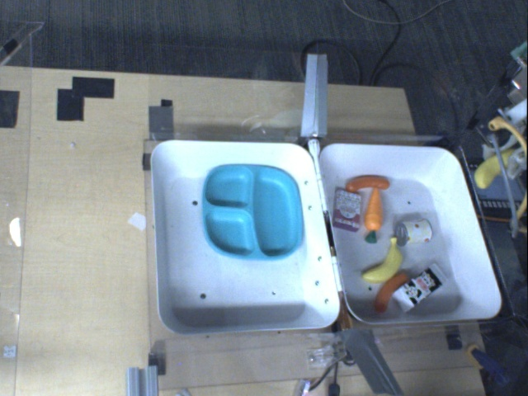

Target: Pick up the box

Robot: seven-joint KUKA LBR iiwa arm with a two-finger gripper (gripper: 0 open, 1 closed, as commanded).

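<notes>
From my station, all I can make out that might belong to the robot is a cluster of hardware (pixel 511 143) at the far right margin, off beyond the worktop's right side. It shows pale grey parts and a curved yellow piece, cut by the frame's edge and blurred. I cannot tell whether this is a link of the arm or only its mounting, nor how it is posed.
</notes>
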